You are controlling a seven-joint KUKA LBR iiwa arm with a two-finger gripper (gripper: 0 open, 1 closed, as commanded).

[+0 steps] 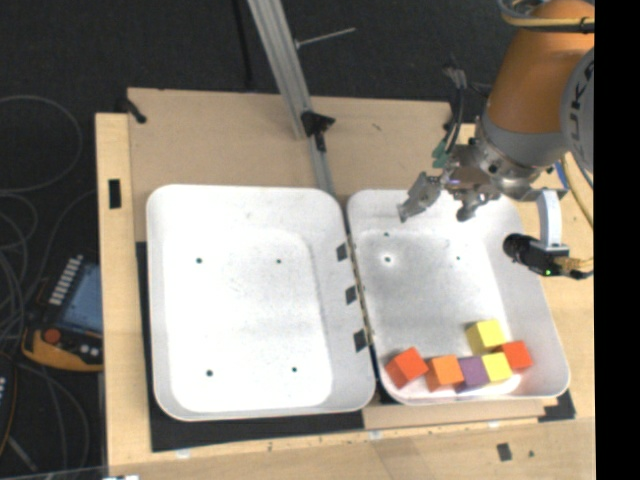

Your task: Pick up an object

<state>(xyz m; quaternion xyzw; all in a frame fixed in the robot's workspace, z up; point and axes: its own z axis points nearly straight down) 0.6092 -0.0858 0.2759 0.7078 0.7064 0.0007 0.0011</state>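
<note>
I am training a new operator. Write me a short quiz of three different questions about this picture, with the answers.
1. True or false: the gripper holds a block.
2. Which bin holds the blocks? A. left bin B. right bin
3. Fill in: the blocks lie along the bin's ____ edge, near or far from the camera.

Key: 1. False; the fingers are spread with nothing between them, above the far end of the bin. 2. B. 3. Near, where the red block and yellow block sit.
</note>
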